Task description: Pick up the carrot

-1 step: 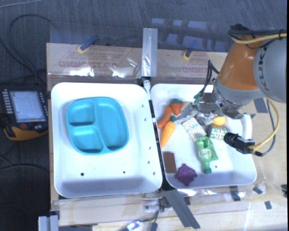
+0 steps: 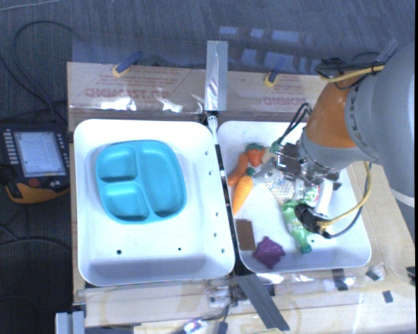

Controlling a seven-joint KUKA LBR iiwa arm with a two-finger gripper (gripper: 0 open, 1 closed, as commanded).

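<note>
Two orange carrot-like pieces lie at the left side of the right bin (image 2: 348, 256). One carrot (image 2: 242, 191) points down along the bin's left wall. The other (image 2: 239, 165) lies just above it, with a green top (image 2: 255, 149). My gripper (image 2: 287, 164) hangs over the middle of the right bin, just to the right of the carrots and a little above them. The wrist and its cables hide its tips.
The right bin also holds a brown block (image 2: 245, 234), a purple piece (image 2: 268, 251) and a green bottle-shaped item (image 2: 297, 225) below the gripper. A blue divided plate (image 2: 139, 179) sits in the left bin (image 2: 90, 256). A teach pendant (image 2: 31, 160) lies off the bench to the left.
</note>
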